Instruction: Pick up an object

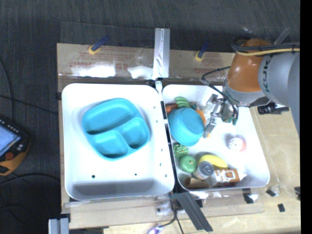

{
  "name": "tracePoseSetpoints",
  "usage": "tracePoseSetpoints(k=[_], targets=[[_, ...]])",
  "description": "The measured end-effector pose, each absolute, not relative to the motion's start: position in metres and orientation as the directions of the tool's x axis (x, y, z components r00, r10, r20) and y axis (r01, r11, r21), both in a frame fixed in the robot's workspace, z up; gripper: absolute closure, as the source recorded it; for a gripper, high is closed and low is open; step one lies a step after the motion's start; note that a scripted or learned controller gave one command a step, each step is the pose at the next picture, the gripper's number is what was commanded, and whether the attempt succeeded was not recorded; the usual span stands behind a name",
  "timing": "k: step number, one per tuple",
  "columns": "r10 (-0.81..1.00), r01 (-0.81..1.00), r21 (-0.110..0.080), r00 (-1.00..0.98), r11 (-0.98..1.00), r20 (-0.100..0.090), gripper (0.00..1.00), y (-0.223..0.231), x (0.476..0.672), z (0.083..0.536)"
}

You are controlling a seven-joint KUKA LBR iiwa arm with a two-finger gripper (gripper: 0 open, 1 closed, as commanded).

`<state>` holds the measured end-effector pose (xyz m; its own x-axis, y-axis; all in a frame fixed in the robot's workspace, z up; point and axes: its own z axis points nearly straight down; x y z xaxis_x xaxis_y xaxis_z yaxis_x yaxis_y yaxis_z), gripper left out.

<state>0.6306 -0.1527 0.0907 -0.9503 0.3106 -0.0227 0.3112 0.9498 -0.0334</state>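
Pick not yet made: gripper (214,117), fingers parted and holding nothing, hangs just right of the blue bowl (185,126) in the right bin (258,145), with the banana (214,160) below that bowl, everything unlifted.

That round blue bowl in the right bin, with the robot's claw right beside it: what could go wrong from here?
The round blue bowl sits among crowded things, so the gripper might nudge it into the small orange item or the green pieces behind it instead of lifting anything. The bowl's smooth, curved wall could also slip from a pinch. The small white ball lies loose nearby and may roll if bumped.
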Motion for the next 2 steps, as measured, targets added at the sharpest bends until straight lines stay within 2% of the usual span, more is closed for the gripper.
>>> tracePoseSetpoints(k=[1, 2], targets=[[0.410, 0.411, -0.034, -0.912, 0.911, -0.023, 0.00, -0.1547, 0.6310, 0.0907], [0.430, 0.431, -0.033, -0.902, 0.902, -0.027, 0.00, -0.1550, 0.6302, 0.0910]])
